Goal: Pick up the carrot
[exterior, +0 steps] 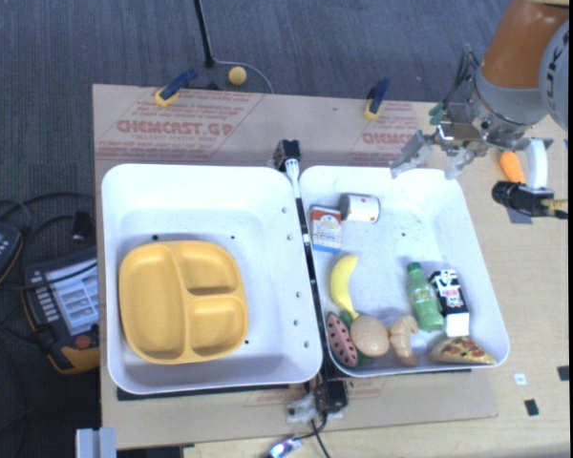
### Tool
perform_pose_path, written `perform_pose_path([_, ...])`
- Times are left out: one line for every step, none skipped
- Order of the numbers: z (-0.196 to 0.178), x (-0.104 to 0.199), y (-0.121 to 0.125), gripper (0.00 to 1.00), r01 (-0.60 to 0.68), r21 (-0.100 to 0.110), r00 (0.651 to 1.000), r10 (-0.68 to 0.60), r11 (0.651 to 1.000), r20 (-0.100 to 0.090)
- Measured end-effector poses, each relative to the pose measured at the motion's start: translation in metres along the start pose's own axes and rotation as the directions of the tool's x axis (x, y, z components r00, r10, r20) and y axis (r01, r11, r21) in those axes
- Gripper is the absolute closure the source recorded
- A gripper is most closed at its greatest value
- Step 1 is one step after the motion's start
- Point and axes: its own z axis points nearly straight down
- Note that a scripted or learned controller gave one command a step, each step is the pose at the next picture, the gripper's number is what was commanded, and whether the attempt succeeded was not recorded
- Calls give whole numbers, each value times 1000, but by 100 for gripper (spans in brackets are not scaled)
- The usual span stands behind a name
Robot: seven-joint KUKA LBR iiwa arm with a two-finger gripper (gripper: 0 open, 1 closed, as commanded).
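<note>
My gripper (pixel 426 166) hangs over the far rim of the right bin (pixel 477 256), near its back right corner. Its two fingers are spread apart and open, with nothing between them. A small orange piece (pixel 510 166) shows just right of the wrist, outside the bin beside a white part. I cannot tell whether it is the carrot. No other carrot-like shape stands out among the food in the right bin.
The right bin holds a can (pixel 361 208), a small carton (pixel 325 229), a banana (pixel 344 284), a green bottle (pixel 423 297), a watermelon slice (pixel 339 342) and a pizza slice (pixel 463 351). In the left bin (pixel 134 184) lies a yellow divided tray (pixel 181 299). Clamps (pixel 374 98) stand at the bench's back.
</note>
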Motion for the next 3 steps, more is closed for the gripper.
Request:
perform_pose_path([63, 15, -42, 0, -127, 1, 992, 127, 992, 0])
perform_pose_path([71, 66, -87, 0, -337, 3, 942, 337, 942, -1])
perform_pose_path([160, 58, -116, 0, -395, 1, 919, 395, 919, -1])
